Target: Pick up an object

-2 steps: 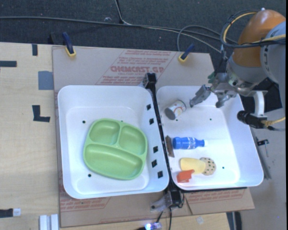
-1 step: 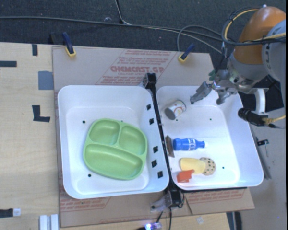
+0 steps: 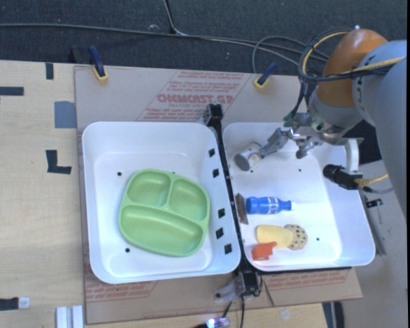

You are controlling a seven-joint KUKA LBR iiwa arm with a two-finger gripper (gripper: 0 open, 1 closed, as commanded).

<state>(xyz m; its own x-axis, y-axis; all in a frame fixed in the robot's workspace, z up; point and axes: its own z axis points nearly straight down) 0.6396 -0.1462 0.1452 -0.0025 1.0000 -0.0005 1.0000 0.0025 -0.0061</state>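
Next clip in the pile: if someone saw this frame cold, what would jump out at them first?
Probably the green divided plate, lying alone in the left bin. Next, the grey arm with its orange band reaching in from the right, its hand over the far end of the right bin. That bin holds a blue bottle mid-way, with a yellow piece, an orange piece and a speckled cookie nearer the camera.

Two white bins [image 3: 96,183], one green divided plate [image 3: 165,212], one blue bottle [image 3: 267,205], one cookie [image 3: 296,236], one yellow-and-orange toy [image 3: 270,241].
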